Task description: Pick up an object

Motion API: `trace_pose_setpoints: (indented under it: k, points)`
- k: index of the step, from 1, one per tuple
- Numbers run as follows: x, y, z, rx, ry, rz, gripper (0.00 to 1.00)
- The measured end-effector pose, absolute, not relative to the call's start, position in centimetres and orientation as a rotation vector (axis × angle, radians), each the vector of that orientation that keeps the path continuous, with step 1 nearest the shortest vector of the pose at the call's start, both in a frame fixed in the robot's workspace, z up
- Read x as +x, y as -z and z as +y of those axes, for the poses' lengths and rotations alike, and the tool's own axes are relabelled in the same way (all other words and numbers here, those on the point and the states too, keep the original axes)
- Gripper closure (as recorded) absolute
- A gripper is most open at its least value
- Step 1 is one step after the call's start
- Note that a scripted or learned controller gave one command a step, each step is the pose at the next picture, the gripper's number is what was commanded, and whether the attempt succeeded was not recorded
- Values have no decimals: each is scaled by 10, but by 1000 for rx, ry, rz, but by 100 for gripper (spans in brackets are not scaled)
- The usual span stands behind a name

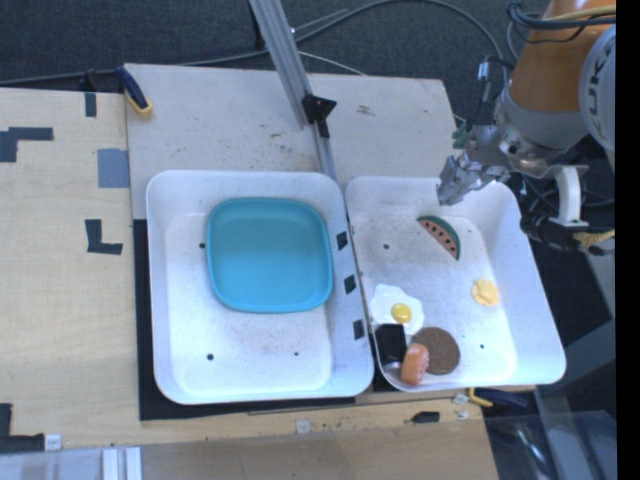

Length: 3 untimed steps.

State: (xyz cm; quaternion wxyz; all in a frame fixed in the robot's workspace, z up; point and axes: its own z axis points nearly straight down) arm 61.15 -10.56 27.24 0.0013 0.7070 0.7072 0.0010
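Wooden worktop point(60, 268) holds 2 white bins side by side, with dark floor and cables behind. Inside the left bin point(170, 368) lies a blue plate point(268, 254). Over in the right bin point(520, 338) sit small toy foods: a watermelon slice point(440, 235) near the top, a small yellow piece point(485, 292) to the right, a fried egg point(398, 308) in the middle, and at the bottom a brown round patty point(438, 350), a black block point(390, 342) and an orange-red piece point(413, 365) close together. Reaching in from the right is the grey and orange arm point(555, 78). Its claw point(450, 190) hangs at the top edge of the right bin, near the watermelon slice but apart from it. I cannot tell how wide the claw is, and nothing shows between its tips. So I think the job has barely started: no toy is lifted, all lie flat in the bin. Left to do: go down onto 1 toy, likely the watermelon slice, squeeze it, and lift.
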Motion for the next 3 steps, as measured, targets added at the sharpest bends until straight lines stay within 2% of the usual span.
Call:
trace_pose_setpoints:
  k: [3]
  points:
    - [560,-253,37,2218,1,2227,100]
